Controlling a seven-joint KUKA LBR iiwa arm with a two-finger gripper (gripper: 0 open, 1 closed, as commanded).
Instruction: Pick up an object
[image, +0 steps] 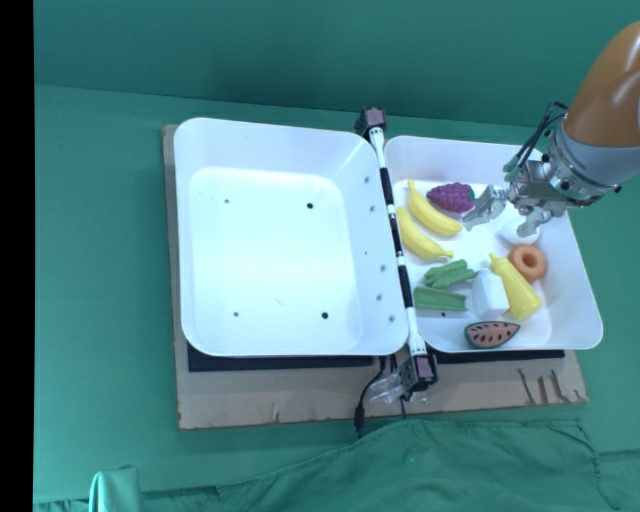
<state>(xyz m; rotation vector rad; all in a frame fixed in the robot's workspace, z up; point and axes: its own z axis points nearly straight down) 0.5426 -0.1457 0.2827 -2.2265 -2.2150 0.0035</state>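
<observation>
The right bin (575, 300) holds several toy foods: purple grapes (452, 196), two bananas (430, 212) (420, 241), green pods (450, 272), a green piece (439, 298), a white block (489, 294), a yellow corn-like piece (516, 286), an orange donut (527, 262) and a watermelon slice (491, 334). My gripper (507, 215) hangs over the bin's far right part, just right of the grapes and above the donut. It is open, its fingers spread with nothing between them.
The left bin (200, 150) lies beside the right one, with a black-and-white divider rail (393, 235) between them. Both rest on a cardboard sheet (280, 400) on green cloth. The grey arm with its orange band (610, 90) comes in from the upper right.
</observation>
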